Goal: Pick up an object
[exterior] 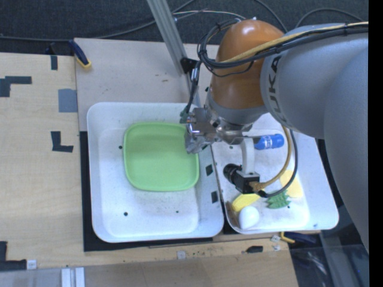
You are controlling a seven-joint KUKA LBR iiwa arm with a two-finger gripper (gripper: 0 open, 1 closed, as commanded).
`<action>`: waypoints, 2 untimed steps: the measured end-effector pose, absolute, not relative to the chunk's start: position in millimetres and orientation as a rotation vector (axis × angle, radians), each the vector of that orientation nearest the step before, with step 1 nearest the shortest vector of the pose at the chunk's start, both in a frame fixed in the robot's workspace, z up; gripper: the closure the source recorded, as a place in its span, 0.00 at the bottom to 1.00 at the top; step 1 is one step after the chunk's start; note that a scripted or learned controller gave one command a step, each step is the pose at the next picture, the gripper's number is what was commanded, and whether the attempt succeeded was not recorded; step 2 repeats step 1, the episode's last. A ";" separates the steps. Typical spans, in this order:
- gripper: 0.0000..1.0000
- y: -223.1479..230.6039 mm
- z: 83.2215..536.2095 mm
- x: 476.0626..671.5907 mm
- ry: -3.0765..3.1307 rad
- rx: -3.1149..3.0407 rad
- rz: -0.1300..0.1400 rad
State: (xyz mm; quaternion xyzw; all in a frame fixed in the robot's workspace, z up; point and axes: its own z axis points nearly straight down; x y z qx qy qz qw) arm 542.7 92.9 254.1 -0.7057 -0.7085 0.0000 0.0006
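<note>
A light green square plate (pixel 160 156) lies flat in the left white bin (pixel 108 214). My gripper (pixel 194 137) hangs over the plate's right edge, close to the wall between the two bins. The grey arm and its orange band (pixel 245 52) cover the back of the right bin (pixel 317 214). In that bin lie a blue and white bottle (pixel 268 141), a yellow object (pixel 244 201), a white egg-shaped object (pixel 248 217) and a small green leafy piece (pixel 279 201).
A black cylinder (pixel 234 174) with cabling from the arm hangs over the right bin's middle. A grey metal pole (pixel 167 23) slants up behind the bins. The wooden bench (pixel 36 178) stretches to the left, marked with dark tape.
</note>
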 end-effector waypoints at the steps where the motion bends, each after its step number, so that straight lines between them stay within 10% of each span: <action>1: 0.00 90.9 254.1 543.1 -2.222 -2.220 0.001; 2: 0.00 90.9 254.1 543.1 -2.222 -2.220 0.001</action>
